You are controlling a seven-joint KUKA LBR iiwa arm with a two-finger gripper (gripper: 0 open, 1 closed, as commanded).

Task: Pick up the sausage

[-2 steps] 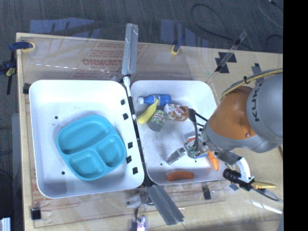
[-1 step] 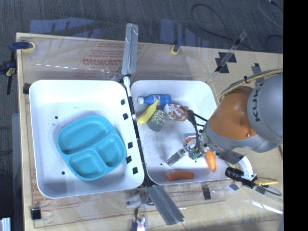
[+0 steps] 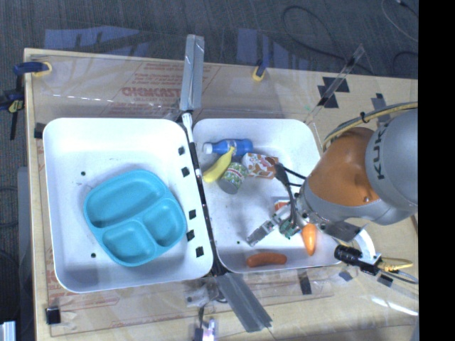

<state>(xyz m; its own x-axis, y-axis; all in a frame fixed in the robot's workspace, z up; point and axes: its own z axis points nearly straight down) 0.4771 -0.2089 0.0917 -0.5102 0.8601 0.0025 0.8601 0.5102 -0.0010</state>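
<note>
Sausage (image 3: 266, 259) lies flat at the near wall of the right bin (image 3: 313, 137), carrot (image 3: 309, 239) just beside it. Gripper (image 3: 264, 231) hovers just above the sausage, looks partly open and empty, though blurry. Best: drop straight down, straddle the sausage's middle, avoid carrot and wall.

Two bins (image 3: 64, 190). One blue tray (image 3: 135, 217), one sausage (image 3: 266, 259), one carrot (image 3: 309, 239), one banana (image 3: 219, 166), one bottle (image 3: 229, 148), one can (image 3: 232, 178), one packet (image 3: 261, 166).
</note>
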